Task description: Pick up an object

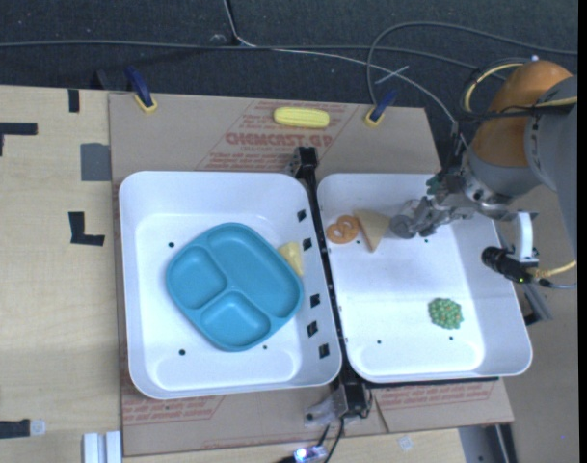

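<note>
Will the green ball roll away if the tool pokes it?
Probably a little. The green ball looks round and sits alone on the right bin's flat floor, so a nudge could roll it. Its bumpy surface may slow it and help gripping.

The arm (548, 133) has a grey housing with a rounded orange band above the wrist, thin cables looping around it, and a dark grey metal claw (409, 225).

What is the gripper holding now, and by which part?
It cannot be told. The gripper is low in the right bin, close to the tan wedge, but nothing is visible between its fingers.
</note>
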